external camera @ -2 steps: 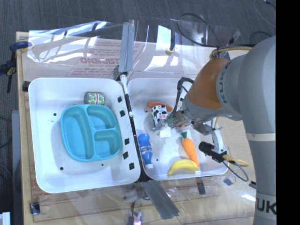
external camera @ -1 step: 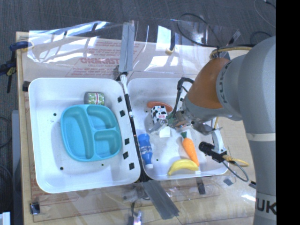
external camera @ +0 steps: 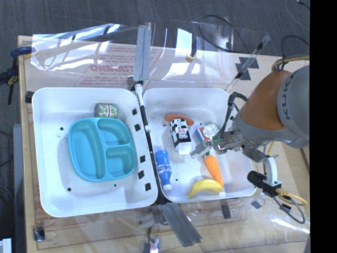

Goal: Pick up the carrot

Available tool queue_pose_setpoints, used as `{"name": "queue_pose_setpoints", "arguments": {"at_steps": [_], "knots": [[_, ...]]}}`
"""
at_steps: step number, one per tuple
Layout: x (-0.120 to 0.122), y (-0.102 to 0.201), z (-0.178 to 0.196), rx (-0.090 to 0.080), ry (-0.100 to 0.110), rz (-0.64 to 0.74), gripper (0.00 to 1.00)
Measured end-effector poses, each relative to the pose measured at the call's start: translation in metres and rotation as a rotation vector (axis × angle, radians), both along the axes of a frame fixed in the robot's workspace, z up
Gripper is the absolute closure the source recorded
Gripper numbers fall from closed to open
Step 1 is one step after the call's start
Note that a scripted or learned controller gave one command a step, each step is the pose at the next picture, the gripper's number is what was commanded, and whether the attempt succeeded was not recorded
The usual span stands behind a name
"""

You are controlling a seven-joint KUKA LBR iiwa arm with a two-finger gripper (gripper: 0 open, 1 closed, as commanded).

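hand point(external camera: 209, 148) at carrot point(external camera: 213, 169) top, right bin point(external camera: 158, 96)

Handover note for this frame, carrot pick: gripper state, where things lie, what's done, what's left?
Gripper: low in the right bin, at the carrot's upper end.
Carrot: lying on the bin floor, between the banana and the gripper, not lifted.
Nearby: cow-patterned carton, blue bottle.
Left bin: blue divided tray, small can.
Done: approach. Left: grasp and lift the carrot.
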State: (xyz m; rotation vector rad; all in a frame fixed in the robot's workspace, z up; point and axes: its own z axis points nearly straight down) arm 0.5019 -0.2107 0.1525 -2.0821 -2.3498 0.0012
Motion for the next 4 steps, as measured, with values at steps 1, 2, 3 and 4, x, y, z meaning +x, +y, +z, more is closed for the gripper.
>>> {"name": "queue_pose_setpoints", "arguments": {"at_steps": [1, 2, 3, 4], "knots": [[0.005, 0.001, -0.061, 0.0, -0.001, -0.122, 0.0], [-0.025, 0.034, -0.061, 0.001, -0.001, 0.002, 0.0], [-0.023, 0.034, -0.051, 0.001, -0.002, 0.008, 1.0], [-0.023, 0.035, -0.051, 0.0, -0.003, 0.008, 0.0]]}}
